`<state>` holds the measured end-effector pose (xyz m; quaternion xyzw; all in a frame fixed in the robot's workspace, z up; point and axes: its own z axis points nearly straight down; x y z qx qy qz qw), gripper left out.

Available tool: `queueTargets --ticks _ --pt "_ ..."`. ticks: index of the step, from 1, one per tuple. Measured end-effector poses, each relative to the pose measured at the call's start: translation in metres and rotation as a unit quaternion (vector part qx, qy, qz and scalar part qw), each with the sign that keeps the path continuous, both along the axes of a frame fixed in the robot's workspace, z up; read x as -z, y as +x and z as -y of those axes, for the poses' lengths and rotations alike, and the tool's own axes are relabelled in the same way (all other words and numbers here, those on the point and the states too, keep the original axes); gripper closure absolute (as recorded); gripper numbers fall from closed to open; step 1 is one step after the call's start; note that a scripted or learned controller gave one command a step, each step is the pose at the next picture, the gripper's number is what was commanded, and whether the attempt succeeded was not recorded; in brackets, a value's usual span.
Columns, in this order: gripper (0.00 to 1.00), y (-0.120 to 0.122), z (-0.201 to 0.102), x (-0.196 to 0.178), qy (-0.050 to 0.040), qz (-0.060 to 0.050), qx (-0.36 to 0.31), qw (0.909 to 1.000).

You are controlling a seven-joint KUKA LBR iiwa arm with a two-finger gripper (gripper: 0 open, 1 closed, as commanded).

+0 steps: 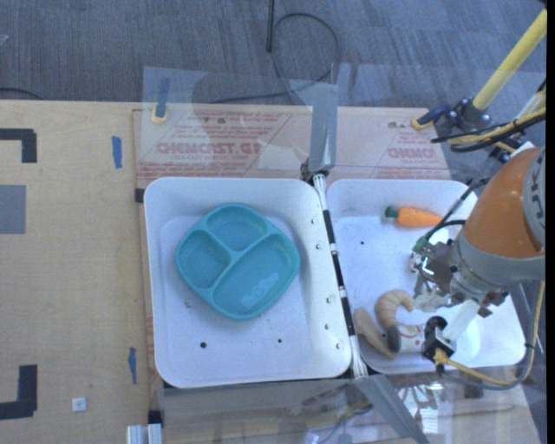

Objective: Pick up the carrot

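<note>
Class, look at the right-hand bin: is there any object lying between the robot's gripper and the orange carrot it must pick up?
Nothing visible does. The orange carrot with a green tip lies by the far wall of the right white bin. The gripper is nearer the camera, above the tan curved objects; bare bin floor separates it from the carrot.

Across the top of my frame I see grey carpeted floor (pixel 130 39) with a thin black cable (pixel 303 26) looping over it. Below lies the tan table (pixel 69 286), marked with black tape corners (pixel 24 143) and blue tape strips (pixel 116 152) at the left.
</note>
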<state>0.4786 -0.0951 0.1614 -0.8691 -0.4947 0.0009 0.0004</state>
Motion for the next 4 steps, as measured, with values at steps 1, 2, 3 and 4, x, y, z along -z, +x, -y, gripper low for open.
queueTargets --ticks 1,2,3,4 --pt "1.00 0.0006 -0.0778 -0.0224 0.0002 0.000 0.052 0.9986" --pt "1.00 0.0003 -0.0706 -0.0222 -0.0001 -0.001 0.108 0.9942" --pt "1.00 0.0002 -0.0707 -0.0222 -0.0004 -0.001 0.230 0.9731" --pt "1.00 0.0003 -0.0729 -0.0223 -0.0007 -0.001 0.355 0.9350"
